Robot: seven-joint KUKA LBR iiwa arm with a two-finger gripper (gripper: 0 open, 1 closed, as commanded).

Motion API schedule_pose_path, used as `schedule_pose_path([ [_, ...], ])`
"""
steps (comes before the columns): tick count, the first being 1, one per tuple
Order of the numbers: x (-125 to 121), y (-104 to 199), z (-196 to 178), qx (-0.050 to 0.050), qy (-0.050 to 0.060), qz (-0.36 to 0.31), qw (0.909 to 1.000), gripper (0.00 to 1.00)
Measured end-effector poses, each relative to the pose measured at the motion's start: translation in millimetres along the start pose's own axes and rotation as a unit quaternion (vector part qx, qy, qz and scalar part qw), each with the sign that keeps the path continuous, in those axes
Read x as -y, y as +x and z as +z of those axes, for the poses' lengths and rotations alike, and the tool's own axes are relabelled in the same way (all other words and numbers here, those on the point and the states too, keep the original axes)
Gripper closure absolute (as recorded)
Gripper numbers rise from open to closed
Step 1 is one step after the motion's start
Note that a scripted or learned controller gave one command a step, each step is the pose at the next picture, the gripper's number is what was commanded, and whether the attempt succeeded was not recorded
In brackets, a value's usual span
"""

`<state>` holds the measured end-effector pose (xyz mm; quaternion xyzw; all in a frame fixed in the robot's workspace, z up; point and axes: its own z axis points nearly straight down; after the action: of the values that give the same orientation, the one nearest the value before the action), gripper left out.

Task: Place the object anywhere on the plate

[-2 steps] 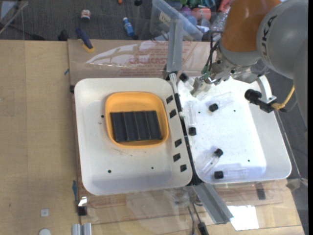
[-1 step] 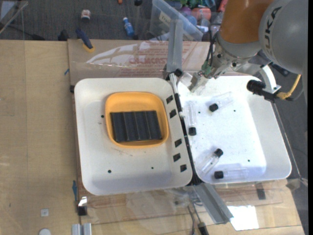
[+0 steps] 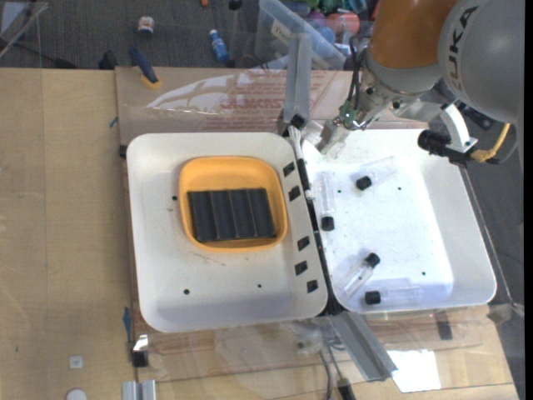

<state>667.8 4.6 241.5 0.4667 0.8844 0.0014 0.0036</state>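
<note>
Gripper at 12 o'clock of right bin, over divider; whether it grips anything, cannot tell.

Tubes lie in right bin: one near gripper, long axis 2–8 o'clock; another lower, cap toward 1 o'clock.

Plate in left bin, dark grid on it.

Risk: clear tube slips, rolls; divider may snag it.
</note>
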Motion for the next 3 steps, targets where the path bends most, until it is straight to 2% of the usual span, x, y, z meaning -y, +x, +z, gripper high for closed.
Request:
schedule_pose_path([
  [1, -0.3, 2.5, 55.6, -0.002, 0.002, -0.037, 0.9993, 1.00],
  [2, -5.1, 20.7, 54.8, -0.003, 0.001, -0.136, 0.9907, 1.00],
  [3, -4.9, 20.3, 54.8, -0.002, 0.001, -0.136, 0.9908, 0.00],
])
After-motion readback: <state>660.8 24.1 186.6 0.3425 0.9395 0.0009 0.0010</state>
